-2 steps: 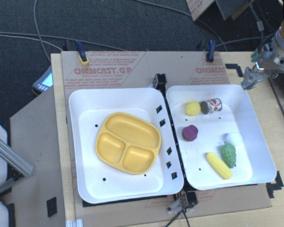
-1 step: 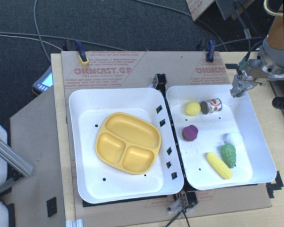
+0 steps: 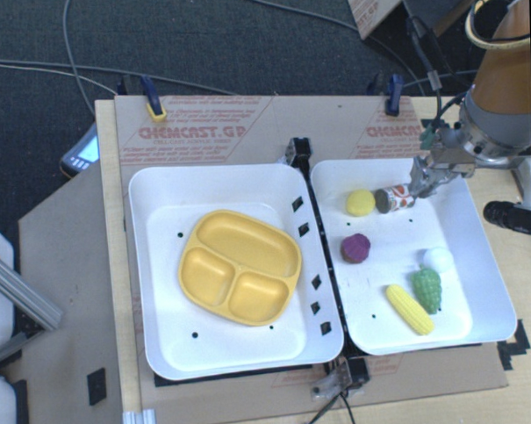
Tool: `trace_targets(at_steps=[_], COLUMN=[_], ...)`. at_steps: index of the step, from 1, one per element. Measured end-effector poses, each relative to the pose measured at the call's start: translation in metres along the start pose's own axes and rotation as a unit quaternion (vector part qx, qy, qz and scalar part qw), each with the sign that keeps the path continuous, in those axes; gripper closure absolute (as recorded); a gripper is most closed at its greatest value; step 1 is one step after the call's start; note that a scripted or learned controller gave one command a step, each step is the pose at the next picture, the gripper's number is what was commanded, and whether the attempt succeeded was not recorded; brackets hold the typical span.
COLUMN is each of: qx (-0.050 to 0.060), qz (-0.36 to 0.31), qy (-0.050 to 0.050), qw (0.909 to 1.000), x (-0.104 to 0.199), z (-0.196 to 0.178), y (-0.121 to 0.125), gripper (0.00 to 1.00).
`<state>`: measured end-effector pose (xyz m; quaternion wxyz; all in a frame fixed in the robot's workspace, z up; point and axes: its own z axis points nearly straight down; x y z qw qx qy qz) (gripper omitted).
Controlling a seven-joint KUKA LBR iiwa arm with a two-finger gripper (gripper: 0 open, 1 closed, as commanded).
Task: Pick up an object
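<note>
Gripper at the end of the grey arm reaches in from the right and sits low over the far part of the right white bin, its tip at a small red-and-white cylindrical can lying on its side. How far the gripper is parted, and whether it has hold of the can, cannot be told at this size. Touching the can's left end is a round yellow ball. Nearer the camera, a purple knobbly ball lies apart from both. Along the bin's near right side rest a small white object, a green bumpy toy vegetable and a yellow toy corn cob, close together. The left white bin holds a yellow three-compartment plastic plate.
</note>
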<state>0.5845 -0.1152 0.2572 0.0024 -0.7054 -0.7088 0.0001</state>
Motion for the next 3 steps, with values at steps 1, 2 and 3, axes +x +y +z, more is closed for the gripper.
trace_targets(at_steps=[1, 2, 3], qx=[0.000, 0.001, 0.000], qz=[-0.001, 0.000, -0.001], qy=[0.000, 0.000, 0.000], qw=[1.0000, 1.0000, 1.0000], x=[0.058, 0.097, 0.155], z=[0.013, 0.021, 0.020], y=[-0.016, -0.034, -0.050], gripper=[1.00, 1.00, 1.00])
